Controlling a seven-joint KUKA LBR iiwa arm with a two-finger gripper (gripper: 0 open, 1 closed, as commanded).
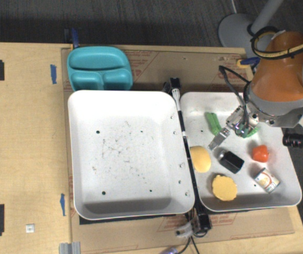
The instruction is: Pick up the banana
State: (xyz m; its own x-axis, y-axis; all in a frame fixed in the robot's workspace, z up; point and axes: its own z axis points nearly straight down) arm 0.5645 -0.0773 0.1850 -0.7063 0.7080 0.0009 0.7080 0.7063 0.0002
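Two yellow things lie in the right bin (pixel 286 194). One is a rounded yellow piece (pixel 200 159) by the bin's left wall, the other a flatter yellow piece (pixel 224 188) near the front. I cannot tell which of them is the banana. My gripper (pixel 229 130) hangs over the middle of the right bin, up and to the right of the rounded yellow piece and apart from it. Nothing yellow is at the gripper. The wrist hides part of a green object (pixel 248 132) just under it.
Also in the right bin are a green vegetable (pixel 213 122), a black block (pixel 231 161), a red tomato-like ball (pixel 260 153) and a small can (pixel 266 181). The left bin (pixel 82 142) adjoins it. A teal tray (pixel 99 67) stands behind the left bin.
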